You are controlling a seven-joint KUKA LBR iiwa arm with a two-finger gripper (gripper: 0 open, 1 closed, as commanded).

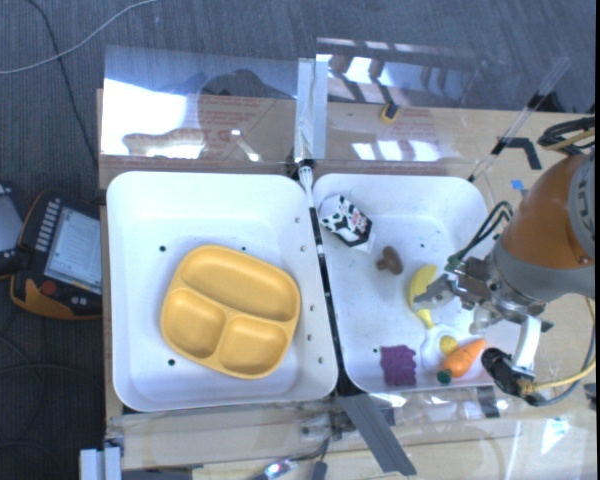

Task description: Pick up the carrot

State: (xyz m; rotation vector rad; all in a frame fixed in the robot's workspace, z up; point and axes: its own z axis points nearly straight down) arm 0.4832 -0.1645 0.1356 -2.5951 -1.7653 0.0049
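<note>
The small orange carrot with a green end [461,359] lies in the lower right corner of the right white bin [435,193], near the bottom edge of the frame. It touches a white and yellow fried-egg toy [440,344] on its left side. A purple block-shaped toy [398,364] lies a little more to the left, and a yellow banana-shaped piece [421,284] is above the egg. A small brown lump [389,260] and a black and white cow-patterned toy [345,221] are in the upper part of this bin.

The grey arm with the orange band [552,233] comes in from the right edge of the frame. Its two-finger gripper [477,293] is over the right bin, above the carrot and just beside the banana piece. How far it is open, I cannot tell.

In the left white bin [140,198] a yellow plastic plate with three compartments [230,310] lies in the middle.
</note>
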